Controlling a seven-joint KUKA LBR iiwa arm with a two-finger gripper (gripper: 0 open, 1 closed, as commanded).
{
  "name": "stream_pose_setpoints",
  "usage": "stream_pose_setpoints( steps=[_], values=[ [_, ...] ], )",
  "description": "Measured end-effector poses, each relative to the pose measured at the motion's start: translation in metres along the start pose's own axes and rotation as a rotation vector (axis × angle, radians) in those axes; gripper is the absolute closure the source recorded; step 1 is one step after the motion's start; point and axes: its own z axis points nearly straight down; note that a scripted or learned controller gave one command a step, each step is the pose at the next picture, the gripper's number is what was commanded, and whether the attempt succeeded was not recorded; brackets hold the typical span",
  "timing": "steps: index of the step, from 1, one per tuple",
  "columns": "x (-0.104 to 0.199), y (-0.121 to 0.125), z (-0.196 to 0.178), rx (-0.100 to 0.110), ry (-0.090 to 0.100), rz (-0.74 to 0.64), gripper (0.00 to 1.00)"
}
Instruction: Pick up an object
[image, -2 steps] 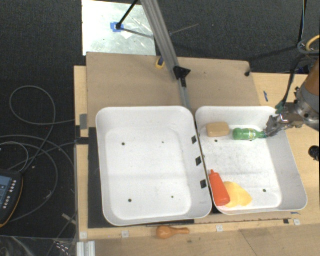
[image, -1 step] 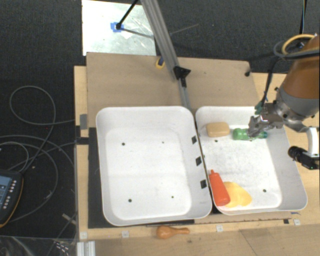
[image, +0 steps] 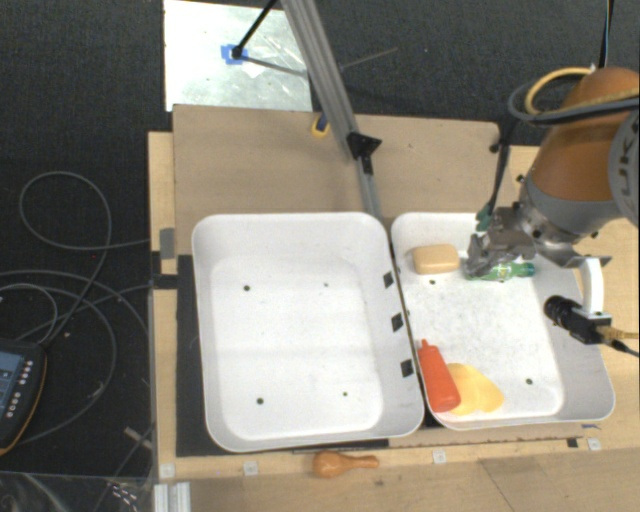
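In the right bin (image: 560, 400) lie a tan block (image: 436, 259) near the back left, an orange-red bottle (image: 438, 376) along the left wall, and a yellow soft object (image: 478, 388) beside it at the front. A green object (image: 508, 269) lies at the back of the bin. My gripper (image: 487, 262) is down over that green object, just right of the tan block, and it covers part of the green object. Whether anything sits between the fingers cannot be made out.
The left bin (image: 215, 300) stands beside the right one. A small tan wooden piece (image: 343, 462) lies on the bench in front of the bins. A slanted metal pole (image: 335, 90) crosses the back. Cables and a pendant lie on the floor at left.
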Motion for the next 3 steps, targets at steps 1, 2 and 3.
stream_pose_setpoints(
  steps=[1,2,3],
  values=[
    [0.052,0.0,-0.008,-0.001,0.0,-0.001,1.0],
    [0.102,0.0,0.008,0.002,0.0,0.0,1.0],
    [0.159,-0.004,0.0,0.001,0.0,-0.002,1.0]
  ],
)
